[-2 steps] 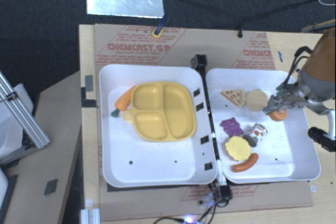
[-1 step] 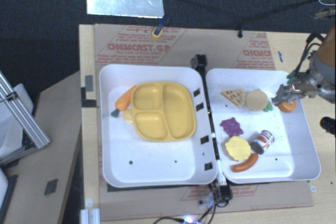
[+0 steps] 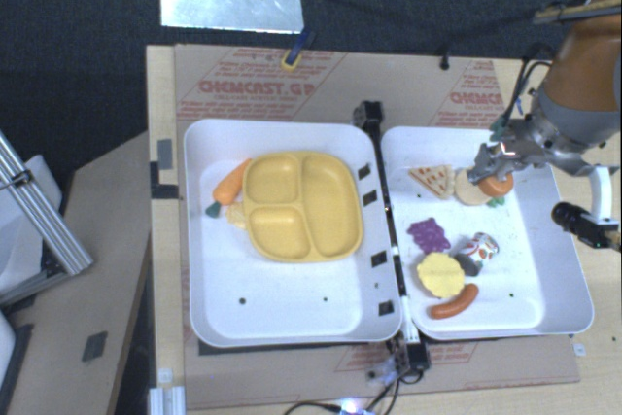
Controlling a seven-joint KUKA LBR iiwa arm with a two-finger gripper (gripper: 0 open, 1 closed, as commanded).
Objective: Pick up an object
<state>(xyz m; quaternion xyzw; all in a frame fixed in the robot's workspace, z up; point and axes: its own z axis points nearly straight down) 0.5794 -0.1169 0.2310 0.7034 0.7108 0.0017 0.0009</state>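
Note:
My gripper (image 3: pixel 489 168) hangs over the upper part of the right bin (image 3: pixel 564 306). It sits right above a beige round piece (image 3: pixel 470 193) and a small orange piece with a green tip (image 3: pixel 500 187), and it hides part of both. A tan triangular slice (image 3: pixel 433 179) lies just to its left. Lower in the same bin are a purple grape bunch (image 3: pixel 428 234), a yellow round piece (image 3: pixel 441 274), a small red and white can (image 3: pixel 480 248) and a red sausage (image 3: pixel 454 303).
The left bin (image 3: pixel 209 306) holds a yellow divided plate (image 3: pixel 296 206), with an orange carrot (image 3: pixel 230 182) at the plate's left edge. A black divider (image 3: pixel 384 209) runs between the bins. The arm's grey body (image 3: pixel 583 102) overhangs the right bin's far right corner.

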